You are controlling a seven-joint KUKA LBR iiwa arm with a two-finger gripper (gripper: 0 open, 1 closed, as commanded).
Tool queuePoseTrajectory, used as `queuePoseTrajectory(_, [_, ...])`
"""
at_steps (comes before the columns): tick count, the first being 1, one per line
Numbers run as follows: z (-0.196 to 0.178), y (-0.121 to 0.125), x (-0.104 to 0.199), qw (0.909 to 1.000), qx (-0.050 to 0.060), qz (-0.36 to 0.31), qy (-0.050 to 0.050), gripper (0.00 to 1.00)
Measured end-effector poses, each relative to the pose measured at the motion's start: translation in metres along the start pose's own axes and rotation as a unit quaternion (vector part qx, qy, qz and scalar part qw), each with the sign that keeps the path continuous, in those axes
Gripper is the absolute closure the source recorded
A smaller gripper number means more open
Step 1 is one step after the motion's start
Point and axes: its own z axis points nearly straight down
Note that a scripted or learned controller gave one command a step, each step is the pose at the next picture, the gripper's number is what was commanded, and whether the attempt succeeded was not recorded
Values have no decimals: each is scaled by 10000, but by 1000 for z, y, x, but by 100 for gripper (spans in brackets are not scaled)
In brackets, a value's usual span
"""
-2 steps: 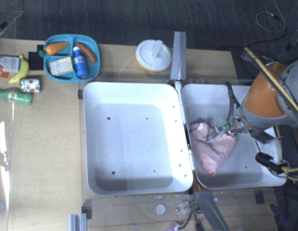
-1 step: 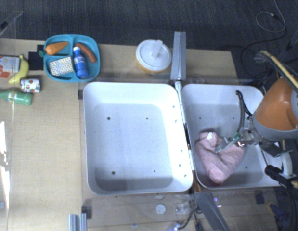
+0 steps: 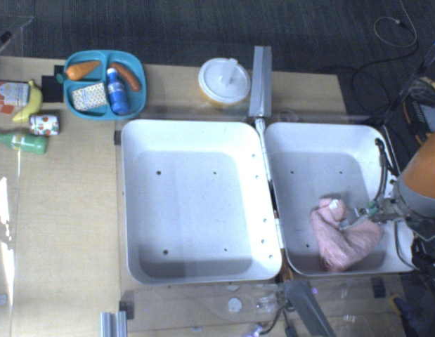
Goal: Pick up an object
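A crumpled pink cloth [image 3: 340, 239] lies in the near part of the right white bin [image 3: 308, 153]. My gripper [image 3: 358, 217] reaches in from the right and sits low at the cloth's upper edge, touching or nearly touching it. The grey arm with its orange band [image 3: 422, 177] hangs over the bin's right rim. The cloth rests on the bin floor.
The left white bin [image 3: 196, 202] stands beside the right one. Behind the bins are a round white lid [image 3: 224, 81] and a blue divided tray [image 3: 105, 83] of toy food. A banana, can and green bottle [image 3: 20, 142] lie at the far left. Cables run at the right.
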Motion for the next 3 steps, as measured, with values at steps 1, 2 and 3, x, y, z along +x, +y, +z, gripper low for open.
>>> queuePoseTrajectory(1, [-12, 4, 1, 10000, -36, -12, -1, 100])
queuePoseTrajectory(2, [-58, 94, 32, 9971, 71, 754, 24, 100])
queuePoseTrajectory(3, [-73, 117, 73, 9983, 76, 576, 28, 100])
